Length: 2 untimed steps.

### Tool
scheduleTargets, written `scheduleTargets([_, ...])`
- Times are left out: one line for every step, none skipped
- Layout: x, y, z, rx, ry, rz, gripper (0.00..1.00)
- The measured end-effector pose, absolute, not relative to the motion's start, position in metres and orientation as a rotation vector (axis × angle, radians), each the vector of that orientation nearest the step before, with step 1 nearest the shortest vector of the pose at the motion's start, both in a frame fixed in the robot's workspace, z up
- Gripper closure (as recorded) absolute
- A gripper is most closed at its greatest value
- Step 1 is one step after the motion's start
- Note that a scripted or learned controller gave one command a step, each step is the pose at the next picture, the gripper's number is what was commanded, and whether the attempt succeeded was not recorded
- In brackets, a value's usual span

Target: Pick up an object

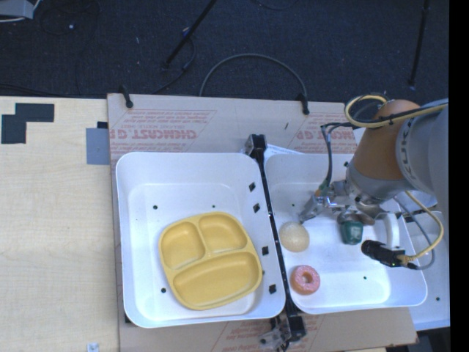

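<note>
Here jaws [316, 207] over right bin [410, 292], near cream ball [294, 237]

Cream ball [294, 237] beside pink doughnut [305, 279]

A yellow divided tray [211, 261] lies in the left bin [139, 196]; cardboard [168, 127] lies beneath.

Bins [139, 196] white. Divided tray [211, 259] pale yellow. Ball [294, 237] just beside gripper [311, 211] cream. Doughnut [305, 279] below it pink. Small object [351, 231] near wrist teal-green. Arm [421, 149] grey, orange band [381, 145]. Bench [51, 233] light wood-grain.
</note>
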State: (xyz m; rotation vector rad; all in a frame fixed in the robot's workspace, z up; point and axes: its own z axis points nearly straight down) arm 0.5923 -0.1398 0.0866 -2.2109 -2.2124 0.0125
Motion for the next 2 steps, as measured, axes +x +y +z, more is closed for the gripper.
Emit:
scheduleTargets([0.5921,-0.1399,0.0853,-2.219,-2.215,0.006,0.00])
scheduleTargets([0.5927,-0.1404,0.0934,-2.219,-2.211,0.007,1.00])
